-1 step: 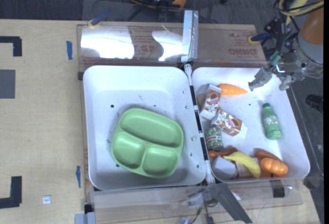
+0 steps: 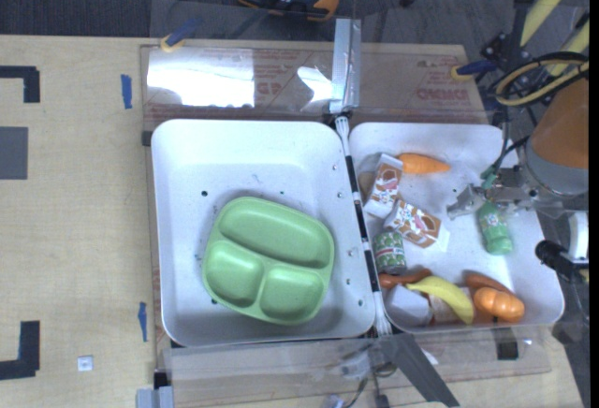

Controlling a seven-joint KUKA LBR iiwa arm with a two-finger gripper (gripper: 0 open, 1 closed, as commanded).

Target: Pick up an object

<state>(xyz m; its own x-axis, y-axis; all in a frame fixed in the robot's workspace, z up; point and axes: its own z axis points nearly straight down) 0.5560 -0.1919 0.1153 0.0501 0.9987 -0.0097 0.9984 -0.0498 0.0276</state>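
We take the small green bottle (image 2: 494, 230) as the likeliest pick. It lies in the right bin (image 2: 468, 146), just beside the gripper (image 2: 489, 198) on the side toward the bin's near edge. Whether the fingers are apart, together or touching the bottle we cannot tell from this slant.

The bottle looks like light, smooth plastic, probably stiff enough to bear a squeeze but rounded, so it may roll or slip out. We judge the best hold is across the middle of its body, with the fingers square to its long axis.

The bin floor is hard, white and glossy, and gives little friction. There is free floor around the bottle. The crowd lies farther from the fingers, toward the left bin (image 2: 187, 172):
- a toy carrot (image 2: 423, 164)
- two small cartons (image 2: 384, 186)
- a can (image 2: 390, 252)
- a banana (image 2: 445, 296)

An orange toy vegetable (image 2: 501, 303) sits near the bottle's far end. The bin wall is close on the arm's side, which limits a sideways approach. A green divided plate (image 2: 270, 256) lies in the left bin, well apart.
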